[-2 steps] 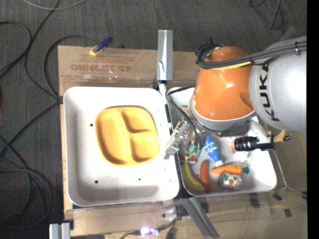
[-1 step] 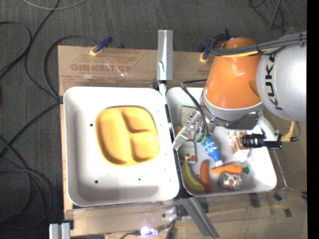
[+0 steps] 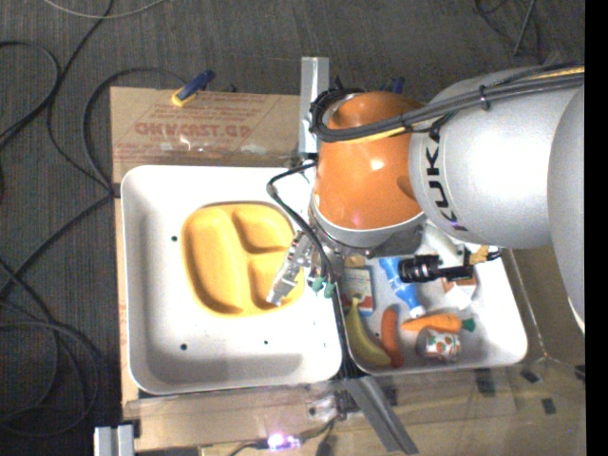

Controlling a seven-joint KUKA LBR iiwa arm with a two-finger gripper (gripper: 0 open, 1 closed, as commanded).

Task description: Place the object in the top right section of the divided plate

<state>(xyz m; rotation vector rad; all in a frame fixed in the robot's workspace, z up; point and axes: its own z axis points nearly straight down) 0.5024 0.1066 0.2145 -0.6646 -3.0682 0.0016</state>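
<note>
A yellow divided plate (image 3: 228, 255) lies in the left white bin (image 3: 152, 331). Its top right section (image 3: 261, 224) holds nothing that I can see. My gripper (image 3: 288, 281) hangs over the plate's right rim, near the lower right section. No object is visible in it. The grey arm with its orange band (image 3: 366, 174) reaches in from the right and hides the upper part of the right bin (image 3: 513, 345).
The right bin holds a banana (image 3: 366, 335), a small orange carrot-like piece (image 3: 389, 335), a blue bottle (image 3: 402, 288), a printed can (image 3: 439, 347) and a few other items. A cardboard sheet (image 3: 199, 131) lies behind the left bin. Cables cross the floor around the bench.
</note>
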